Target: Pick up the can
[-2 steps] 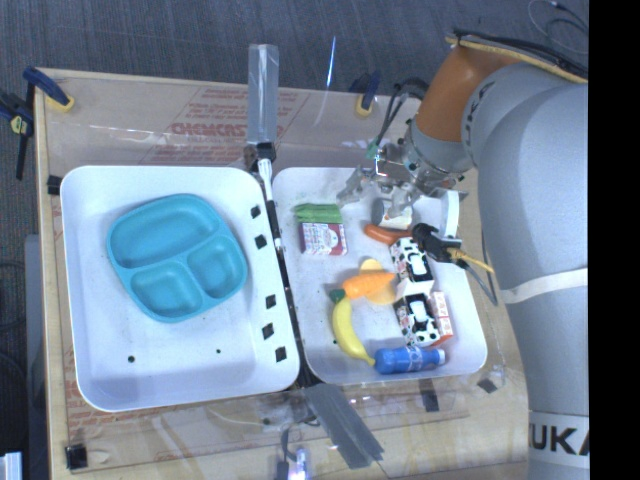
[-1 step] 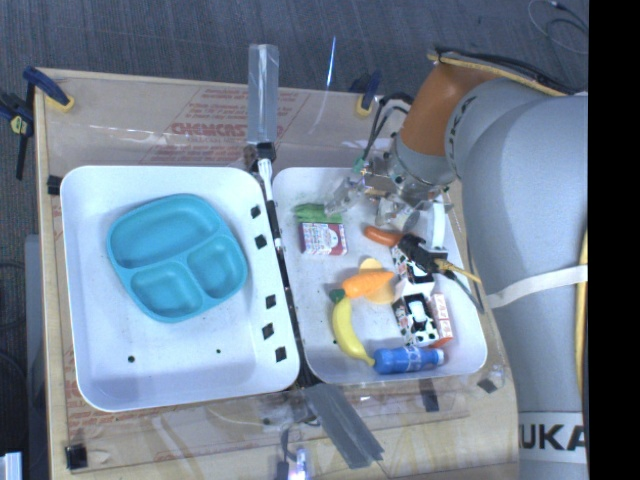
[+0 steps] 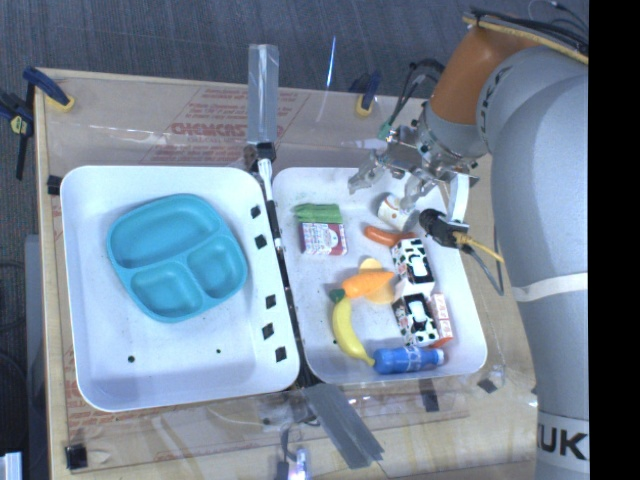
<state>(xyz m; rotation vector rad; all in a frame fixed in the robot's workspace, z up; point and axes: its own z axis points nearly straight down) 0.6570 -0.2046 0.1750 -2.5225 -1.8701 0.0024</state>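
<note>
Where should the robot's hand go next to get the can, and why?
Probably it should slide toward the left of the picture and a little nearer the camera, until it is over the can. The gripper now sits at the far end of the right bin, apart from the can, which lies just in front of the green packet.

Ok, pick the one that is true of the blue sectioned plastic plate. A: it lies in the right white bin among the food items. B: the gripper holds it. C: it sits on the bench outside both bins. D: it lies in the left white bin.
D: the blue sectioned plastic plate lies flat in the left white bin, far from the gripper.
</note>
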